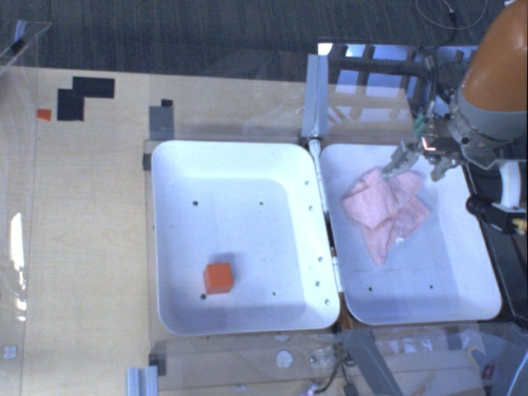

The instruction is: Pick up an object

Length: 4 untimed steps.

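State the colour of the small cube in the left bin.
Orange, for the small cube in the camera view.

Light wooden bench (pixel 82 221) bearing two shallow white bins side by side.

The left bin (pixel 173 246) and the right bin (pixel 474 299) sit touching along a shared edge near the middle of the bench, the left one slightly larger in view. A grey metal post (pixel 315 97) stands at the far side, just where the two bins meet. On the bare wood to the far left lie black angular patches (pixel 82 96) and, just beside them, a small orange square (pixel 44 115). A small grey block (pixel 162 122) rests near the left bin's far left corner. A clear panel (pixel 21 221) runs along the bench's left side.
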Tool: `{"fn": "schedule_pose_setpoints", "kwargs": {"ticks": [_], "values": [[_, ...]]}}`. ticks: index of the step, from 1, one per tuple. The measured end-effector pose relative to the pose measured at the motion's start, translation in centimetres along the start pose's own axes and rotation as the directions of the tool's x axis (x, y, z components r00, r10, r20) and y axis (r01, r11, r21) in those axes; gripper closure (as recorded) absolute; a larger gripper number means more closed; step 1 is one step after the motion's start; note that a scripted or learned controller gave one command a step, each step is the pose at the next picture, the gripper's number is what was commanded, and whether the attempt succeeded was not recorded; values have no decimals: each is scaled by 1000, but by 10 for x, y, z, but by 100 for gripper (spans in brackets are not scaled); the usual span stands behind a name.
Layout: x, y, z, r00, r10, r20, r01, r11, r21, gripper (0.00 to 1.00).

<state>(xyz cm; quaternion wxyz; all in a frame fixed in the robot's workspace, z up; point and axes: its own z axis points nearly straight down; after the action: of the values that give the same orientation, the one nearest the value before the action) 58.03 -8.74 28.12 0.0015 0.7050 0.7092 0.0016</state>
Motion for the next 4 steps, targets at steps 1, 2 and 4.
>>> {"fn": "schedule_pose_setpoints", "kwargs": {"ticks": [1, 2, 4], "values": [[-11, 16, 67, 973, -229, 0, 229, 973, 0, 0], [-16, -12, 170, 957, -291, 0, 291, 957, 1, 0], [9, -18, 94, 929, -369, 4, 369, 929, -7, 0]]}}
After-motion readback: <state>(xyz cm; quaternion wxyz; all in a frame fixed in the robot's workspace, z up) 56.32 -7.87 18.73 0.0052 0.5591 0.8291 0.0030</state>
